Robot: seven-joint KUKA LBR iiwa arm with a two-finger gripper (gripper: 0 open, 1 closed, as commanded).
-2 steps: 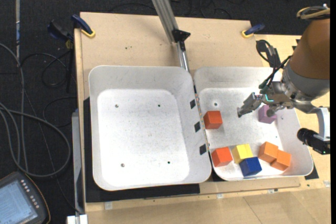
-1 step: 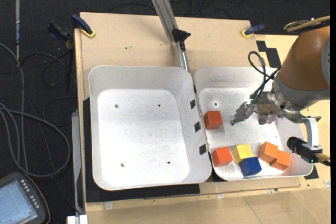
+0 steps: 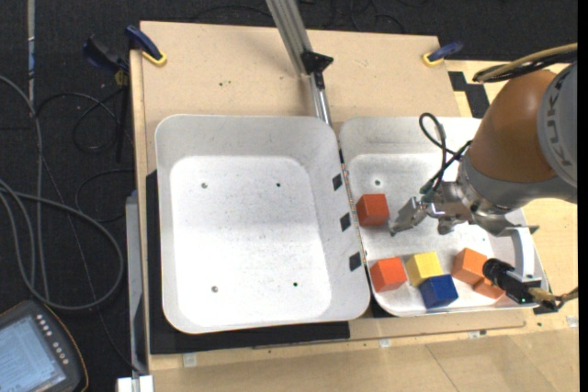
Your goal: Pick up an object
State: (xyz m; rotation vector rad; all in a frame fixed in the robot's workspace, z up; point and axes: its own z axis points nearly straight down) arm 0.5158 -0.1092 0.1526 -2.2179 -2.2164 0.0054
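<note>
Lining up on the red block in the right bin.

My gripper (image 3: 404,218) hangs empty just beside the red block (image 3: 372,208); how wide it's open, I can't tell. I'd centre, then descend.

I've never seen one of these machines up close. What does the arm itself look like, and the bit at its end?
The arm is thick and rounded, with a broad orange section and grey casing bearing dark lettering. A black cable loops beside it. At its end sits a small grey metal gripper with two slim fingers, much thinner than the arm.
</note>
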